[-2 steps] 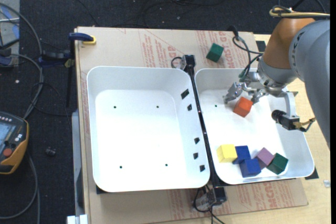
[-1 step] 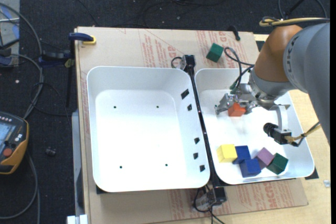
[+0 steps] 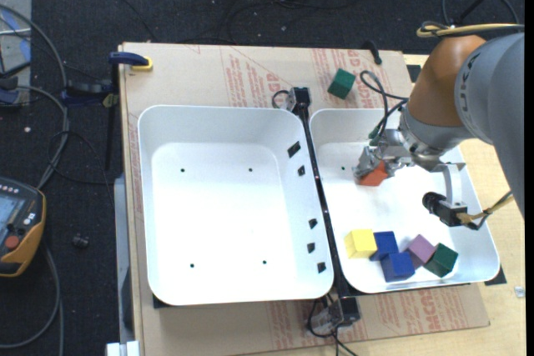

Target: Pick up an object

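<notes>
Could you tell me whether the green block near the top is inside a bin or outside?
Outside: the green block lies on the bench board, beyond the right bin's far rim.

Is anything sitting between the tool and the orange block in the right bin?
Nothing visible does. The tool is right at the orange block, with bare bin floor around them. The yellow block and blue blocks lie apart, near the front wall.

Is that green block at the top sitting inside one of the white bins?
No, the green block lies on the brown board beyond the far rim of the right bin, outside both bins.
</notes>
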